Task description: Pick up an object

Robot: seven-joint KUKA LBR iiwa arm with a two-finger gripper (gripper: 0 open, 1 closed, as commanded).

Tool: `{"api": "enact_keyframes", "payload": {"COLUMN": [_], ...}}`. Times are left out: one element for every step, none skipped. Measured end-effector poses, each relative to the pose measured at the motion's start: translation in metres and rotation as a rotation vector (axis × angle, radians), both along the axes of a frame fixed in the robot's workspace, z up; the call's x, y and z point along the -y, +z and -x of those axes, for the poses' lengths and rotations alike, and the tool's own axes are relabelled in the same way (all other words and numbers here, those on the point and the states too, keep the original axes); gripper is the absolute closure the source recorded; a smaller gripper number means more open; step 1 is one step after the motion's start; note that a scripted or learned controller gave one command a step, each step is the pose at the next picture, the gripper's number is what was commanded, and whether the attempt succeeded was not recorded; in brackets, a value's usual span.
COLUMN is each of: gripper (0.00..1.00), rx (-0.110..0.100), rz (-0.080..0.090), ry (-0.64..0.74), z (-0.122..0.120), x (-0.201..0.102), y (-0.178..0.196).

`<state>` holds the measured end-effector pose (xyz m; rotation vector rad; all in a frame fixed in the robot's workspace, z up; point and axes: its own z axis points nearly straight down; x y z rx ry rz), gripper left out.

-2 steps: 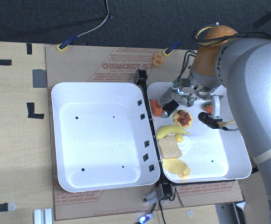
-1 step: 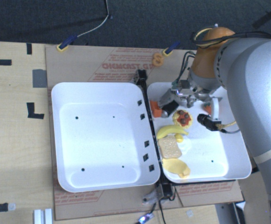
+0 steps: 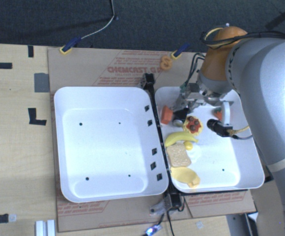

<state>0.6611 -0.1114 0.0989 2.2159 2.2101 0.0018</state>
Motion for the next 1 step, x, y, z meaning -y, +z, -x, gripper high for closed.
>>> {"api": "enact_keyframes", "payload": {"gripper": [1.00], "rx": [-0.004], "rz": [-0.010], "ry": [0.009], "z": [0.0473], "x": [-0.0529], "y": [0.0914]}}
